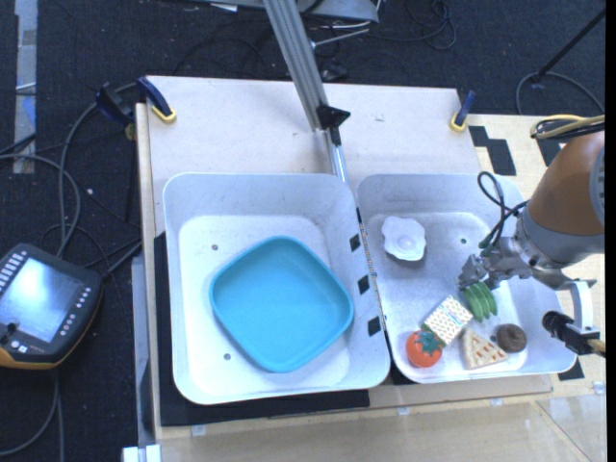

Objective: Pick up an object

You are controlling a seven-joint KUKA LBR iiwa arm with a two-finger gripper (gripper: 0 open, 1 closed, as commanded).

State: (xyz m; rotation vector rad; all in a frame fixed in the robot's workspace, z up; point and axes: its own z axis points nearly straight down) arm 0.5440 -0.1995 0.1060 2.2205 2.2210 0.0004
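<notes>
Camera view, looking down at a slant on a pale bench (241,123) with two shallow white bins side by side. The left bin (192,210) holds a light-blue square plate (279,301), lying flat near its middle. The right bin (433,195) holds a cluster of small items: a white flower-shaped dish (404,239) toward the far side, a green toy vegetable (479,299), a checkered yellow-and-white cracker-like block (447,319), a red tomato (423,348) at the near edge, a tan wedge resembling a sandwich slice (481,349) and a brown doughnut-like piece (510,336). The grey arm with its orange band (568,186) reaches in from the right, and the gripper (478,272) sits low in the right bin, just above and touching or nearly touching the green vegetable. Whether the claw is spread or pinched cannot be told from this angle. A teach pendant (38,301) lies on the dark floor to the left.
</notes>
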